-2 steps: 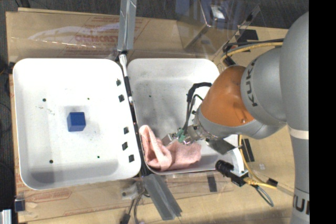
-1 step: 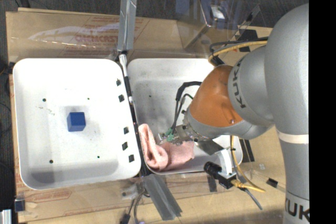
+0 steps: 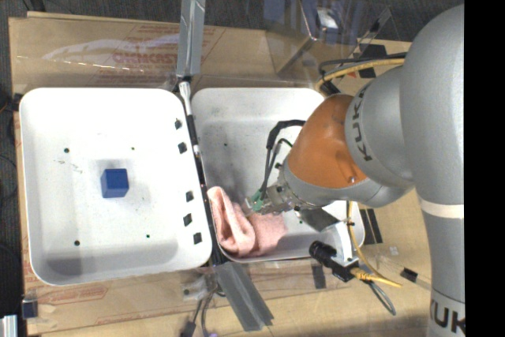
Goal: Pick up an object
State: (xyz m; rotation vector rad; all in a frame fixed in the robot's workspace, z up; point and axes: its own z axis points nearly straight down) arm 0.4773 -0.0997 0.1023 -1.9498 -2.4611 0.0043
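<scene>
Left bin (image 3: 47,170): a small blue cube (image 3: 115,182) sits alone near its middle.
Right bin (image 3: 237,110): a pink cloth (image 3: 237,229) lies bunched in the near left corner, against the divider.
My gripper (image 3: 267,204): low in the right bin, just beside the cloth's right edge.
My grip: I cannot tell how it stands; my wrist hides it.

Blue cube (image 3: 115,182), pink cloth (image 3: 239,226), white bins (image 3: 47,249), grey arm (image 3: 430,99) with orange band (image 3: 323,150), brown cardboard bench (image 3: 237,43)
</scene>
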